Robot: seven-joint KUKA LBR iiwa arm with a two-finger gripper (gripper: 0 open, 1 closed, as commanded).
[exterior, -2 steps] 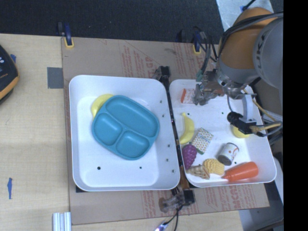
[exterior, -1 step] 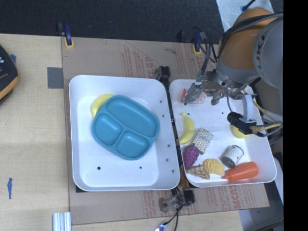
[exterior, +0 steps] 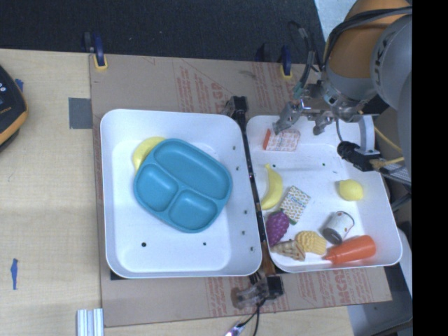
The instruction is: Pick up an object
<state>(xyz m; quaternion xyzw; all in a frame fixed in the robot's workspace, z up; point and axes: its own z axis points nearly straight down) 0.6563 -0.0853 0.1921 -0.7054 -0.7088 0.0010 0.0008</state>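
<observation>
Above the right bin's far edge, the gripper hangs with fingers spread, gripping nothing. Just beneath lies a red-and-white packet. Nearer: banana, lemon, can, carrot. Left bin: blue tray.

A small red-and-white packet lies flat (slightly askew) in the right bin's far-left corner.

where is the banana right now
The banana lies in the right bin, against its left wall, just above the purple grapes and left of the patterned packet.
</observation>
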